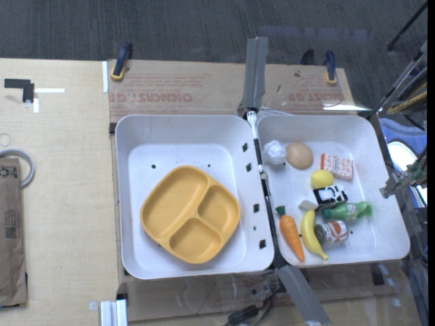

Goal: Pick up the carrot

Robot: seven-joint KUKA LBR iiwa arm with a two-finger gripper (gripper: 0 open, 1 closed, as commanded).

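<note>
The carrot [291, 237] is orange with a small green top. It lies flat in the right bin [391, 246], near that bin's front left corner. Its green end points toward the back and its tip toward the front edge. A yellow banana [311, 234] lies right beside it on the right, almost parallel and close to touching. The bin's left wall runs just to the carrot's left.
The right bin also holds a tin can [333, 231], green bottle [348, 211], black-and-white item [329, 195], lemon [322, 179], red-white packet [337, 166], brown round item [299, 155] and white lump [275, 153]. A yellow divided plate [191, 214] fills the left bin [132, 182].
</note>
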